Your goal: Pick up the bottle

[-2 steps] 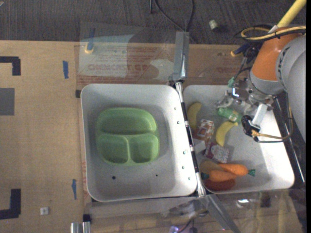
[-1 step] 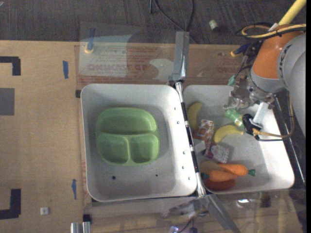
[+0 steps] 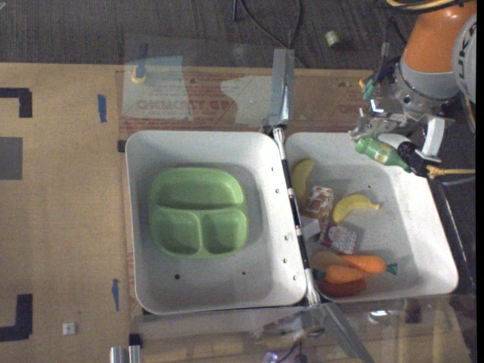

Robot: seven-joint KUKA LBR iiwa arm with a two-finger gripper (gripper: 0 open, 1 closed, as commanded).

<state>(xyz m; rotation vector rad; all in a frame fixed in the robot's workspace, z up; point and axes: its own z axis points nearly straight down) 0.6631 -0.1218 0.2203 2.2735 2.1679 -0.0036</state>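
Bottle (image 3: 382, 151), label unreadable, in gripper (image 3: 376, 137)

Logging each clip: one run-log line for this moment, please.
arm: over right bin's far corner | claw: at bottle | bottle: green, lying tilted | left bin: green tray

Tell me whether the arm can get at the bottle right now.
Probably yes. The bottle lies at the right bin's back edge with the end effector right over it, and nothing lies on top of it. Whether it is already gripped, I cannot tell.
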